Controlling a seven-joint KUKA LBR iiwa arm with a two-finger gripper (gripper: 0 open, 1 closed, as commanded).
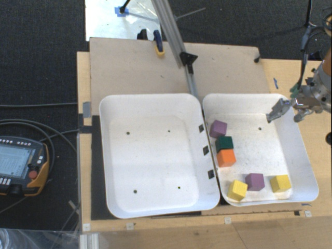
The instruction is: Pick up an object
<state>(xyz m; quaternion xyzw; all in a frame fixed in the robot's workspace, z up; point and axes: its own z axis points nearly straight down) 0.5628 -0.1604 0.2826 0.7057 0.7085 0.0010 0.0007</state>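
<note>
Two white bins sit side by side on the counter (129, 66). The left bin (111, 118) has only small dark dots on its floor. The right bin (306, 165) holds six blocks. Along its left wall runs a column: purple block (218, 128) at the top, green block (224, 142) touching just below it, orange block (226, 157) touching below that. Near the front wall is a row: yellow block (238, 190), second purple block (254, 181) just beside it, second yellow block (280, 183) near the right corner.

The gripper (288, 111) reaches in from the right, above the right bin's far right corner, well apart from every block. Two grey fingers (277, 110) show, spread apart with a visible gap; nothing sits between them.

A slanted metal pole (168, 25) crosses the counter's far side, with a blue-yellow clamp (158, 41) beside it. A teach pendant (21, 165) with a lit screen lies on the floor at left; its screen text is too small to read. No legible labels or brands anywhere.
</note>
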